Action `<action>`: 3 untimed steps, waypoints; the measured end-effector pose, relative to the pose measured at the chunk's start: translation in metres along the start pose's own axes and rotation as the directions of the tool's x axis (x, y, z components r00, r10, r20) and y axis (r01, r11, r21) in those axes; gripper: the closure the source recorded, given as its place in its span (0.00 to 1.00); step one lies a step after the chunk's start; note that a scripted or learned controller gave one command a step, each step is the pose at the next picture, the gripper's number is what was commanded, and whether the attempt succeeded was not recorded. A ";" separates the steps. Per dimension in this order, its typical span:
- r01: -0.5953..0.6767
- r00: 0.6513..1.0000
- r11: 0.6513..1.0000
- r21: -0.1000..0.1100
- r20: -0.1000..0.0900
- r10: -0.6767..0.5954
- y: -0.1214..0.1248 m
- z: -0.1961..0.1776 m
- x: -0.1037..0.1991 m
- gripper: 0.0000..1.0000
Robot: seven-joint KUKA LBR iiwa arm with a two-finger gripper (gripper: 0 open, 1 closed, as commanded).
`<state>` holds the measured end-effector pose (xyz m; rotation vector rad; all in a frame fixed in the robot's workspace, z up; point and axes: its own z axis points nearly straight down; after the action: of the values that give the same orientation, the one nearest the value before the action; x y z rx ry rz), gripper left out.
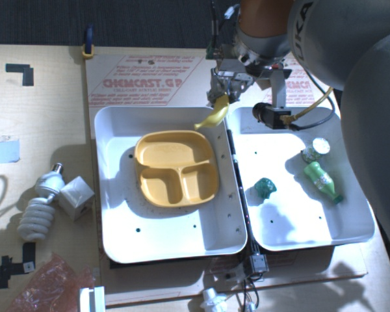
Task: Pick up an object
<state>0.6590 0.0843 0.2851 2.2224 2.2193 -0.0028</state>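
My gripper (pixel 223 95) hangs over the back rim of the left bin (pixel 110 174), close to the divide between the two bins. It is shut on the top end of a yellow banana (pixel 212 116), which dangles slanting down to the left, above the bin's back right corner. A yellow divided plate (pixel 175 174) lies in the middle of the left bin. In the right bin (pixel 299 229) lie a green bottle (pixel 322 178), a small white-lidded jar (pixel 315 149) and a small dark green lump (pixel 265 187).
On the bench left of the bins lie a spiral light bulb (pixel 38 208), a small grey box (pixel 77 194) and a red mesh bag (pixel 49 281). The arm's grey body (pixel 351 38) looms over the right bin's back right.
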 end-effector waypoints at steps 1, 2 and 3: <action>0.002 1.000 1.000 0.000 0.000 -0.002 0.000 -0.002 0.005 1.00; 0.002 1.000 1.000 0.000 0.000 -0.002 0.000 0.002 0.006 1.00; -0.001 1.000 1.000 0.000 -0.001 0.001 0.000 0.007 -0.030 1.00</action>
<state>0.6589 0.0540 0.2780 2.2234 2.2191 -0.0024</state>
